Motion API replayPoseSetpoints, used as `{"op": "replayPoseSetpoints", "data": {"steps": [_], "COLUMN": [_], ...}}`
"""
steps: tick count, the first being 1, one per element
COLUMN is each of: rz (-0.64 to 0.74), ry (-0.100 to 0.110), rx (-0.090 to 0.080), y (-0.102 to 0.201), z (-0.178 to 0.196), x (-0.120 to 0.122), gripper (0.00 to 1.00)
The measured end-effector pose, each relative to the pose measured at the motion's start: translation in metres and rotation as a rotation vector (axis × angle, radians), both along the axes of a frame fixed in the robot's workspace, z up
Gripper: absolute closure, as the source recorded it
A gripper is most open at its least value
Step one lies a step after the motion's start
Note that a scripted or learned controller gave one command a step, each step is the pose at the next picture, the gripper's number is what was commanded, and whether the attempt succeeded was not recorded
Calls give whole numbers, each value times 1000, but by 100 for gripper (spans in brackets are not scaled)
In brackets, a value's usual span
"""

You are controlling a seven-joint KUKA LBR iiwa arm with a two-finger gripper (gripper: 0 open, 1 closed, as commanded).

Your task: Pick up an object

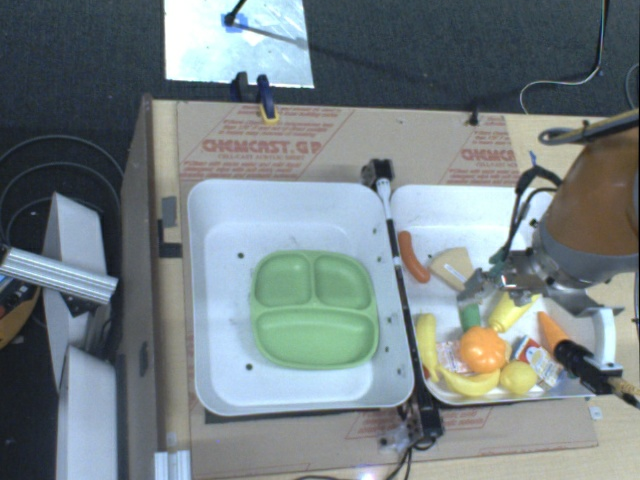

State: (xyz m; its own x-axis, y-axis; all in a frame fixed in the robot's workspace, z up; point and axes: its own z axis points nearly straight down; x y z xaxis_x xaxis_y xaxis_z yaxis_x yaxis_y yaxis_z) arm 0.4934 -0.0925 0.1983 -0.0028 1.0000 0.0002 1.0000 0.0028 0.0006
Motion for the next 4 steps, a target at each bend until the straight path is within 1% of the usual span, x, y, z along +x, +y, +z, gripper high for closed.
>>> {"op": "replayPoseSetpoints", "data": {"steps": [1, 2, 3, 4], "rz": [-5, 3, 2, -3], "ry": [0, -6, -7, 4], "rx": [0, -3, -2, 1], "y": [-21, 0, -23, -19], "z": [-118, -113, -113, -115], "x": [-7, 40, 91, 40], "gripper": [0, 0, 0, 0]}}
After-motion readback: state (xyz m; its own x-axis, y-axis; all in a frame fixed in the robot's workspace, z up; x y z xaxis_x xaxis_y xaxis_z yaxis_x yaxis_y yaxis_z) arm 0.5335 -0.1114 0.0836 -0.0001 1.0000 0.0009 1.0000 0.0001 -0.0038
